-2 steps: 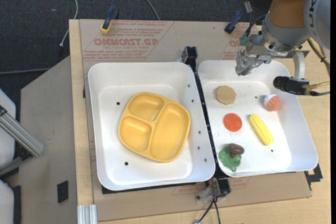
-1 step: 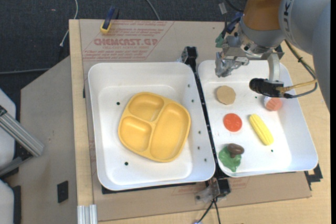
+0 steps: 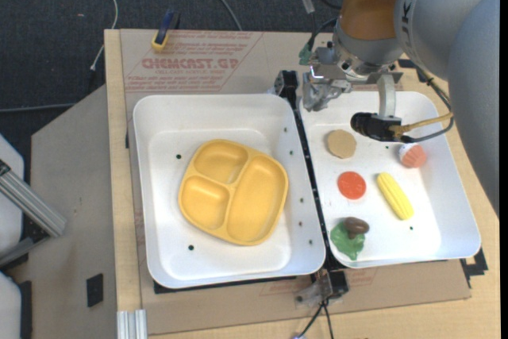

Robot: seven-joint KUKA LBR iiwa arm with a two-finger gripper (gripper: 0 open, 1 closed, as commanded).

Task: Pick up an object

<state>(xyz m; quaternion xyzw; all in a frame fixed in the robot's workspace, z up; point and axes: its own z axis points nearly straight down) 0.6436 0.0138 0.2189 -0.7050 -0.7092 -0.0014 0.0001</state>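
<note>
**Nothing lifted yet: hand hangs at the right bin's far edge**

From my seat, the left white bin [image 3: 151, 171] carries a yellow divided plastic plate [image 3: 232, 190], untouched. In the right white bin [image 3: 452, 202] every candidate lies loose: a tan round cookie-like disc [image 3: 342, 144], a red round slice [image 3: 352, 186], a green-and-brown toy piece [image 3: 348, 236], a yellow toy corn cob [image 3: 394, 195] and a pink-and-white piece [image 3: 412, 156]. The hand [image 3: 324, 90] sits above the far-left corner; I cannot tell its finger state. The tan disc lies nearest, just in front. I judge the whole pick remains.
</note>
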